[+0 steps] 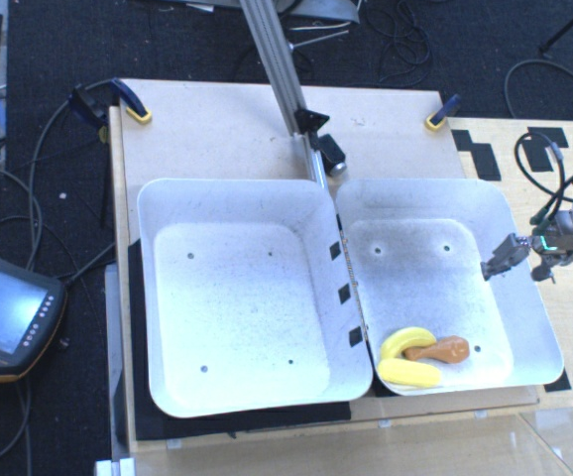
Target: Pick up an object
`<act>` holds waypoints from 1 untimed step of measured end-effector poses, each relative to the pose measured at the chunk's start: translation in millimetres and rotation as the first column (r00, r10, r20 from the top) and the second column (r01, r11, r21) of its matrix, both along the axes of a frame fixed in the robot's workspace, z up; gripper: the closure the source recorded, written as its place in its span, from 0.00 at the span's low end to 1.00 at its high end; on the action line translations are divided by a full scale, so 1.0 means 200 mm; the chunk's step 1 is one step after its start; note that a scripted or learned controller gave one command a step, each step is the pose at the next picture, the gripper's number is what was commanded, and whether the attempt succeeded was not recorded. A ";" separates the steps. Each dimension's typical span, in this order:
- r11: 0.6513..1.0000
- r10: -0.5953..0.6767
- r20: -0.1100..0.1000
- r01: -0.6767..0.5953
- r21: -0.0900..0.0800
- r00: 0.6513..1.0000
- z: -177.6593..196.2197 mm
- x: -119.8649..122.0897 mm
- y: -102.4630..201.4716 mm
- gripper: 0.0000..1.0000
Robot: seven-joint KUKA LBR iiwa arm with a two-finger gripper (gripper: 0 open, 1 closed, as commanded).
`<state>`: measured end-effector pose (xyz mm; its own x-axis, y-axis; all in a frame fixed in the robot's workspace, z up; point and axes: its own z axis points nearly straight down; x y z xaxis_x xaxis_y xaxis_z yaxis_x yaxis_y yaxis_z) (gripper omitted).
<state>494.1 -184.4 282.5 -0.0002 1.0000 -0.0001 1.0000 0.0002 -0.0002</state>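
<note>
In the right bin (485,216), near its front edge, lie a curved yellow banana-like piece (405,341), a second yellow piece (409,373) just in front of it, and an orange-brown object (449,349) touching them on the right. My gripper (520,263) hangs over the right bin's right rim, well behind and to the right of these objects. Its fingers stand apart with nothing between them.
The left bin (168,266) sits beside the right one, their rims meeting at the middle. A slanted metal pole (285,67) rises from behind the bins. Yellow clamps (138,114) hold the bench's back corners. A teach pendant (9,310) lies on the floor at left.
</note>
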 end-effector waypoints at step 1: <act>1.000 0.000 0.000 0.000 0.000 1.000 0.00 0.00 0.00 0.00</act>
<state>494.1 -184.4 282.5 -0.0002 1.0000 -0.0001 1.0000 0.0002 -0.0002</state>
